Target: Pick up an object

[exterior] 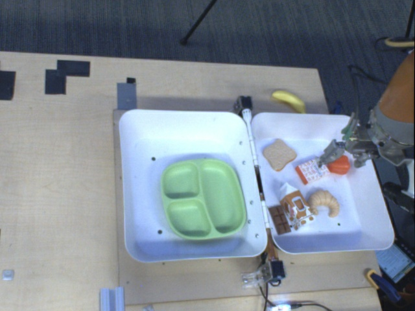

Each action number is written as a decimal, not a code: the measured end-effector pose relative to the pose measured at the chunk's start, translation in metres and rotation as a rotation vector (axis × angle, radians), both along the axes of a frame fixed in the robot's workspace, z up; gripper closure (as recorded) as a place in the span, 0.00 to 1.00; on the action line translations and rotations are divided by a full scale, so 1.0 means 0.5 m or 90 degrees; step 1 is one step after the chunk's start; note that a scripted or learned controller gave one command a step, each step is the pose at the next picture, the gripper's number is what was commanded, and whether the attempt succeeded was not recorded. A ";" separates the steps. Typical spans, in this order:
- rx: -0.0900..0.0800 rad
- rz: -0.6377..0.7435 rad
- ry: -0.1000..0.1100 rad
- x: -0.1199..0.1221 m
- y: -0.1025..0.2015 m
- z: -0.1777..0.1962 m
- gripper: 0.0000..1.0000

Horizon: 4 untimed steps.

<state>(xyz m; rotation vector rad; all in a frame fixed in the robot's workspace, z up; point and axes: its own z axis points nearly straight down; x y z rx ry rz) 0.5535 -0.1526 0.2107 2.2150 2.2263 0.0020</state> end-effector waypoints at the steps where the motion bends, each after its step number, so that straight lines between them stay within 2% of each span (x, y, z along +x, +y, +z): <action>1: -0.001 -0.002 -0.003 0.016 -0.038 -0.249 0.00; 2: 0.000 -0.002 -0.002 -0.128 0.085 -0.245 0.00; 3: 0.000 -0.002 -0.005 -0.125 0.085 -0.224 1.00; 4: 0.001 0.000 -0.002 0.025 0.225 -0.051 1.00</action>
